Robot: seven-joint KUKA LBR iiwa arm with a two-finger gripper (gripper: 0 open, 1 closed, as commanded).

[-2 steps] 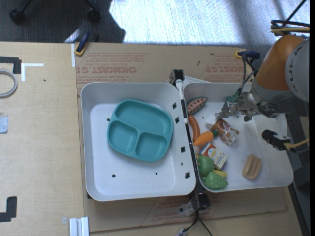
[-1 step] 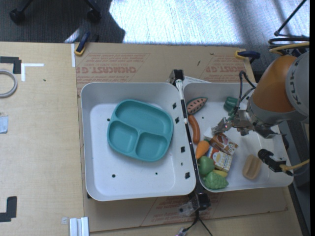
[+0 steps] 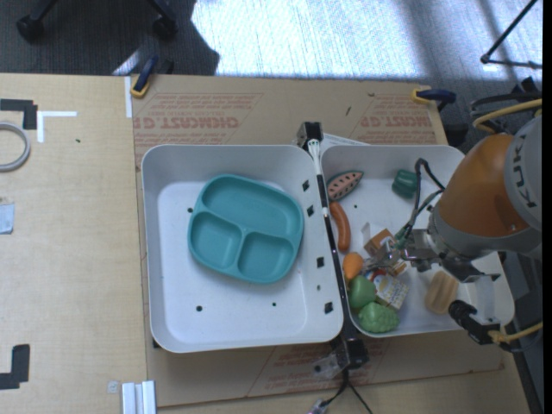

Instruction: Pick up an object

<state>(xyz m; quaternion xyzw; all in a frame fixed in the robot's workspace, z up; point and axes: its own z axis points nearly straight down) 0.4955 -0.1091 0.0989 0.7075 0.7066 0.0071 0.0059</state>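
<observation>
Green rounded plastic toy vegetables, crowded into the near corner of the right-hand shallow white bin: probably light, hard and slick (best pinched across the narrow middle). Just beyond, above a small crumpled printed packet, the two-finger gripper; open or closed, cannot tell. Further off, a slim orange toy sausage, likely an easier hold.

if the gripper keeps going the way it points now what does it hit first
The gripper points left and down into the right bin. Most likely it meets the small brown-and-white packet at its tips first, then the orange piece; depth is unclear.
</observation>
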